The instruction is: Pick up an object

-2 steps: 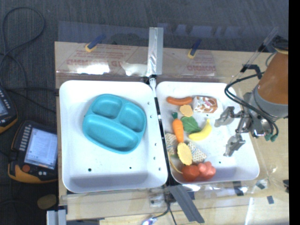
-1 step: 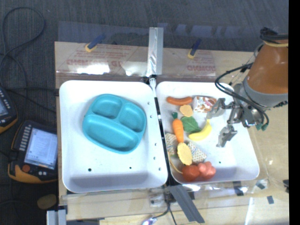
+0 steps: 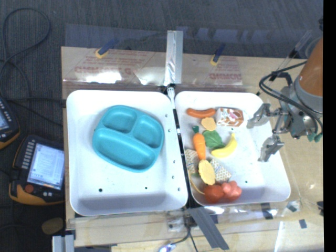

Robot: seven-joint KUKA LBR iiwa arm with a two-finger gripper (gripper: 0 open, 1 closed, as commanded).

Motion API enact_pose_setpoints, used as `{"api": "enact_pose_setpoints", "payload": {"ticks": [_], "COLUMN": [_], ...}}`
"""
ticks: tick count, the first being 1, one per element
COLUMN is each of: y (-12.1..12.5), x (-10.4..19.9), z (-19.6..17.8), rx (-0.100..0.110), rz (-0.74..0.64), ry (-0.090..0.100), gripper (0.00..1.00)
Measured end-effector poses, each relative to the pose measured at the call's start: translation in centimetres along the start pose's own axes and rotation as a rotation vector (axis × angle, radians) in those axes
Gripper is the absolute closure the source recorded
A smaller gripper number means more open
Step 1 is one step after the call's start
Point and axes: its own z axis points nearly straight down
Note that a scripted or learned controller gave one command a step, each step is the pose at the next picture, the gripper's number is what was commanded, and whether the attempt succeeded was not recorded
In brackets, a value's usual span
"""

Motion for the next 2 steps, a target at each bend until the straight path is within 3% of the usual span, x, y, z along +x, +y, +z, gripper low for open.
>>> {"api": "enact_pose_setpoints", "payload": {"ticks": [1,2], "y": [3.3,2.8], "x": [-1.2,2.3], "z": [8.5,19.0], "rx": [-0.001,0.0], "rz": [0.039,0.374], "ry": [0.002,-0.007], "gripper": [0.0,0.0]}}
